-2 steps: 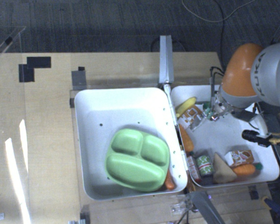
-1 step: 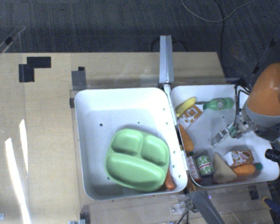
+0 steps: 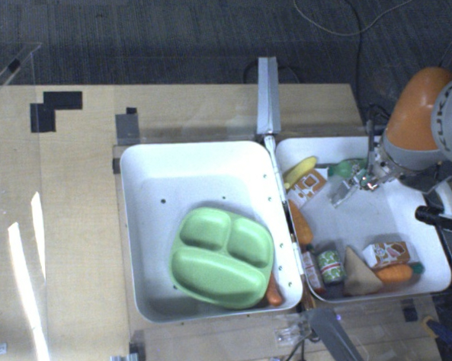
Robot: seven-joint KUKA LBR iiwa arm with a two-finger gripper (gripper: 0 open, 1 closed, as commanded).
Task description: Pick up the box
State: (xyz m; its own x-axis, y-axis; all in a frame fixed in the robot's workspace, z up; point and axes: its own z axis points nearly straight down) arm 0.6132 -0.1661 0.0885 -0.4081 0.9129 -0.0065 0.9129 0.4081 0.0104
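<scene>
The pincer (image 3: 347,191), its state impossible to tell, is hovering in the right bin (image 3: 438,277) just beside the box (image 3: 309,186), probably lining up a grasp.

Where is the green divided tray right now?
In the camera view, the green divided tray lies in the left bin, toward its front right corner, beside the wall shared with the right bin.

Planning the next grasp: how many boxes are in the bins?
2. One box lies at the right bin's far left, beside the banana. The other box lies near the front edge, above a carrot. More may hide under the arm.
</scene>
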